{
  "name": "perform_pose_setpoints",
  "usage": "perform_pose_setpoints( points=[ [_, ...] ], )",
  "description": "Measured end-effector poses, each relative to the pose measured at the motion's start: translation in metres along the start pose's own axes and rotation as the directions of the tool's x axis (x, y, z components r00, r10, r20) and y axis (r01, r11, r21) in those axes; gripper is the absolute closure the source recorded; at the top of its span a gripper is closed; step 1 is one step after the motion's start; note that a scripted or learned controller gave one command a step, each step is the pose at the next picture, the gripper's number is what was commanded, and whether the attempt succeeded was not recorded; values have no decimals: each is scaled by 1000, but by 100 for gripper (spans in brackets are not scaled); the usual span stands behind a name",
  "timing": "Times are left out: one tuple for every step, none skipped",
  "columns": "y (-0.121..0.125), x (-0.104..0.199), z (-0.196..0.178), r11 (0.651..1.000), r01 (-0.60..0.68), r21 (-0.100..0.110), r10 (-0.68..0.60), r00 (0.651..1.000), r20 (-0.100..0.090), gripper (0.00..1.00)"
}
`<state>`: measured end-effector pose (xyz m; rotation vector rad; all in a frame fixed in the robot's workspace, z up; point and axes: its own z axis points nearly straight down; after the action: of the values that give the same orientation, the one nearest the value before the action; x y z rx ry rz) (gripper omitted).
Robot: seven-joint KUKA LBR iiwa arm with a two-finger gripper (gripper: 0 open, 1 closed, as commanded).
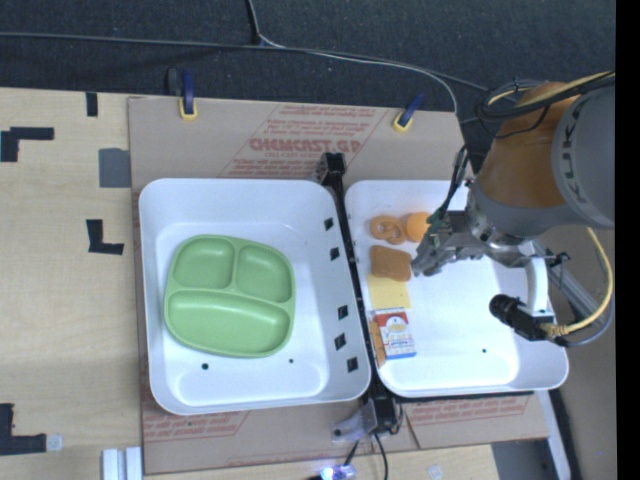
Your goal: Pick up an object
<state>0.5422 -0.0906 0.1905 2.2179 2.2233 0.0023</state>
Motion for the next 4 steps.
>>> perform_pose_setpoints(
  points=[
    [-3, 3, -43, 1000, 0, -1, 0, 1000, 0, 100],
    [-2, 3, -86, 1000, 0, -2, 0, 1000, 0, 100],
    [27, 57, -74, 1000, 4, 3, -4, 1000, -1, 100],
    [45, 109, -55, 1000, 4, 5, -4, 1000, 0, 100]
  ],
)
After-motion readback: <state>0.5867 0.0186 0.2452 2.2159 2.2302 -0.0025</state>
